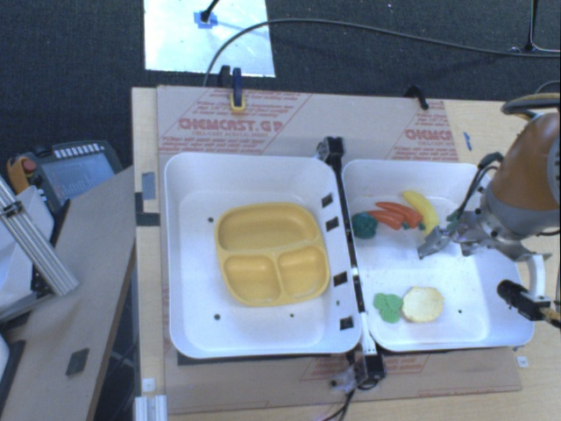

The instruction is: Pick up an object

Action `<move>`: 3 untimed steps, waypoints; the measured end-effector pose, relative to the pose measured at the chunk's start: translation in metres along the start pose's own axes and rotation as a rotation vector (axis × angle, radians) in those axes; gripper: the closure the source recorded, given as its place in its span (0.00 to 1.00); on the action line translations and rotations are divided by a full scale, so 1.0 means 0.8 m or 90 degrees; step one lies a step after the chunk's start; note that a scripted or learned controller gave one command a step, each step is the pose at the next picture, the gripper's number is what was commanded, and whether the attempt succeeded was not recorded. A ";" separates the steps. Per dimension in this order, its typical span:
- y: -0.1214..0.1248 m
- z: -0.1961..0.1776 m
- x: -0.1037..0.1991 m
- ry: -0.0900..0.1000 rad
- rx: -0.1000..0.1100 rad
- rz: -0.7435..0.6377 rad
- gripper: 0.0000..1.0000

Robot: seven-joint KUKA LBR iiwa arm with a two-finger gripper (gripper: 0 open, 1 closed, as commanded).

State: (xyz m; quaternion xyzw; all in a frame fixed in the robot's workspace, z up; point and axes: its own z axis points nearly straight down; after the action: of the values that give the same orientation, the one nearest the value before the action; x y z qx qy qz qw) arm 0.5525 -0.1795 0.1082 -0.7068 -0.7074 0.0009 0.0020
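The right bin holds several toy foods. A yellow banana lies by an orange carrot, with a dark green piece at the carrot's left end. Toward the front sit a green leafy piece and a round tan slice. My gripper hangs low over the middle of this bin, just right of and below the banana's lower end. Nothing is visibly held in it.
The left bin carries a yellow divided plate. A black hinge strip runs between the bins. The orange-banded arm covers the right bin's right side. A pendant lies at far left.
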 end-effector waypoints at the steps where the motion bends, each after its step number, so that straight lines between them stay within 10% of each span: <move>1: 0.001 0.031 0.001 -0.001 -0.002 0.000 0.00; 2: 0.002 0.016 0.000 -0.002 -0.005 0.000 1.00; 3: -0.001 -0.040 0.000 -0.002 -0.006 -0.001 1.00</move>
State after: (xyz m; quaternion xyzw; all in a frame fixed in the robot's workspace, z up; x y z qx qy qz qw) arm 0.5517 -0.1796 0.1401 -0.7063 -0.7079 -0.0015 -0.0028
